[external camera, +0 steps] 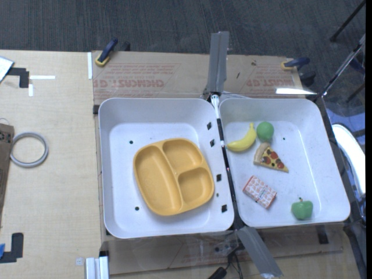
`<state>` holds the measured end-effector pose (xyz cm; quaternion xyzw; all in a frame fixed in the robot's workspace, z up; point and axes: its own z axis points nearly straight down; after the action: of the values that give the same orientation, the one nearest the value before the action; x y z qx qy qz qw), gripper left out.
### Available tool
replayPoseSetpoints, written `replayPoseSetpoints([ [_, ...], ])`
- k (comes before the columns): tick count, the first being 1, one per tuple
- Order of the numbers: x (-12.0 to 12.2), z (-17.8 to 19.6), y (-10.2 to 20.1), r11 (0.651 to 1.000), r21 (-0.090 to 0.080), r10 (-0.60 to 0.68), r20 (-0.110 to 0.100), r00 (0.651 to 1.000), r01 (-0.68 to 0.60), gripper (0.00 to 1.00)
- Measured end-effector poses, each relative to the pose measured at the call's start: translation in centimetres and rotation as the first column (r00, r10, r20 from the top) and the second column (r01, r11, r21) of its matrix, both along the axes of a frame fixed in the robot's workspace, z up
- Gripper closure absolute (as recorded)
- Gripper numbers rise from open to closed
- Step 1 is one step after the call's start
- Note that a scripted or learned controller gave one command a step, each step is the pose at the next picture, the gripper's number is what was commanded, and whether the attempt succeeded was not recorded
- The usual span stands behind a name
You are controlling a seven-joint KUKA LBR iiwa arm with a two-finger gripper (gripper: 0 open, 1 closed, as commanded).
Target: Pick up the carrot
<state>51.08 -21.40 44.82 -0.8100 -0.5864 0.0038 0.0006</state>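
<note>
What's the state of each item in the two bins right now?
Yellow divided plate: lying flat in the left bin, compartments bare.
Banana: lying flat in the right bin, beside the green ball.
Green ball: resting by the banana's tip.
Pizza slice: lying flat, topping side up.
Red-and-white packet: lying flat.
Green apple: upright, stem up, near the right bin's front corner.
</note>
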Motion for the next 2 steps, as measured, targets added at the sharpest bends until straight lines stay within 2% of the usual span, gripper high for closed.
replayPoseSetpoints([
  [1,0.0,0.0,0.0,1.0,0.0,0.0,0.0,1.0,0.0,0.0],
  [2,0.2,-11.3,2.4,1.0,0.003,0.03,0.003,1.0,-0.03,0.0],
])
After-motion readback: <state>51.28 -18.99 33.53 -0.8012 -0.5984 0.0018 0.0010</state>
